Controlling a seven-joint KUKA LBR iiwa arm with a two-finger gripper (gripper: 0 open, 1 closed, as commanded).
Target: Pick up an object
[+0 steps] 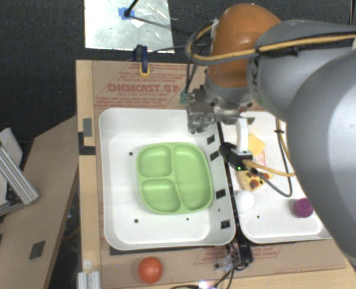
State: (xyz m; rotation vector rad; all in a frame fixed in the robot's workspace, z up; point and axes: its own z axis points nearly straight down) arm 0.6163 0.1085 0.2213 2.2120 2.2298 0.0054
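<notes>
A green divided plate (175, 176) lies in the middle of the left bin (115, 161). In the right bin (274, 227) I see a purple ball (302, 208) near the front right, a white ball (245, 201) by the divider, a small brown and yellow item (253, 181) just behind it, and a yellow piece (256, 144) farther back. My gripper (197, 124) hangs over the back right corner of the left bin, just behind the plate's far edge. Nothing shows in its grasp.
An orange ball (150, 270) rests on the cardboard in front of the left bin. A blue and yellow clamp (142, 59) stands at the back edge of the cardboard. The big grey arm covers the right side of the right bin.
</notes>
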